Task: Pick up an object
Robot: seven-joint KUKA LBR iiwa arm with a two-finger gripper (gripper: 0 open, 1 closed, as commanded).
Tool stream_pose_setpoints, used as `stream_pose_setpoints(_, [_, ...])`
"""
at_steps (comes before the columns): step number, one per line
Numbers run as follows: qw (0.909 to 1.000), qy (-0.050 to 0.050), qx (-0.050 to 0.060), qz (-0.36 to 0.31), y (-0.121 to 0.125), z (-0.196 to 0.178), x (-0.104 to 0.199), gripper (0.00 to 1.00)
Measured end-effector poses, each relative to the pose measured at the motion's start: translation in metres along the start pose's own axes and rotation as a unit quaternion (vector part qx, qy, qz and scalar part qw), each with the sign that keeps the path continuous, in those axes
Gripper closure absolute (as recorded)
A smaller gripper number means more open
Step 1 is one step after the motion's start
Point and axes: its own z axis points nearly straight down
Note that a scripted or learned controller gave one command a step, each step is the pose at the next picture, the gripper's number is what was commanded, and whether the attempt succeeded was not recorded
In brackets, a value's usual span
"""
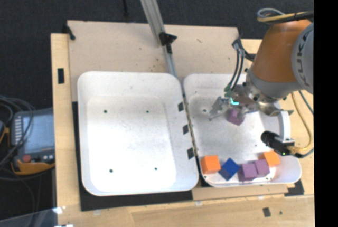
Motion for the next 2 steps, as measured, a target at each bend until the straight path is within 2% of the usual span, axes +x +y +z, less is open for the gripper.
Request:
stream_pose_setpoints(1, [1.0,0.0,-0.003,0.002,0.001,-0.002,-0.001,0.0])
stream_pose_setpoints(2, [1.0,-0.002,0.0,0.003,0.01,0.047,-0.005,0.0])
